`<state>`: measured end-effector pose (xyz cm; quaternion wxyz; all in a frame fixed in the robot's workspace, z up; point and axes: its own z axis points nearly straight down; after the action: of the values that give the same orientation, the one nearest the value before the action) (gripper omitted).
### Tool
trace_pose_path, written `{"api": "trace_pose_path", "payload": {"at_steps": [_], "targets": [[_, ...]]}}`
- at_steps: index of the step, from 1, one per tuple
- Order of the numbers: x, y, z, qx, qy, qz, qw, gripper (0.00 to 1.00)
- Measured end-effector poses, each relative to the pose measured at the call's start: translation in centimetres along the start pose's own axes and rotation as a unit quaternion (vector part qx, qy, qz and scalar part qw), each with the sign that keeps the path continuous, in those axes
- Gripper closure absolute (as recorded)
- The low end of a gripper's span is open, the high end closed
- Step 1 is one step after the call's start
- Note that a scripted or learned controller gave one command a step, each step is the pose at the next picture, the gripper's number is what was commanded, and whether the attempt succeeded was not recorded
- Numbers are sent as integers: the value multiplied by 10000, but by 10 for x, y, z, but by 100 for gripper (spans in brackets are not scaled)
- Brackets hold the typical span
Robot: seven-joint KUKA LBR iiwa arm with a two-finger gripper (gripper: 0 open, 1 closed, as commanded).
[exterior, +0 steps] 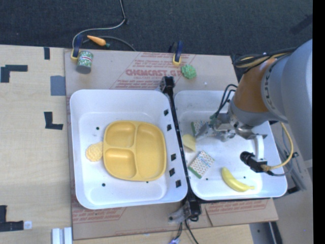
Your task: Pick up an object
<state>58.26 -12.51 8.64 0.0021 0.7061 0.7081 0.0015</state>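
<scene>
Tool [207,129] low in right shallow white plastic bin [264,189], grip state impossible to tell. At 5 o'clock from tool: curved yellow banana [235,181], well apart.

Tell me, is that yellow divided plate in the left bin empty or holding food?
Empty. The yellow divided plate shows bare compartments; a small round waffle-like piece lies beside its left edge in the left bin, not on it.

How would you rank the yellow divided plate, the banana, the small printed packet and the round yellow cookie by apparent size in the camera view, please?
Largest to smallest:
1. yellow divided plate
2. banana
3. printed packet, close to the banana, so unsure
4. round yellow cookie
</scene>
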Motion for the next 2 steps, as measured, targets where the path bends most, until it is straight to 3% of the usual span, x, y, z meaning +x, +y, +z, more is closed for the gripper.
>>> {"api": "trace_pose_path", "payload": {"at_steps": [1, 2], "targets": [[16, -100, -26, 39, 8, 11, 10000, 0], [19, -48, -1, 18, 12, 4, 10000, 0]]}}
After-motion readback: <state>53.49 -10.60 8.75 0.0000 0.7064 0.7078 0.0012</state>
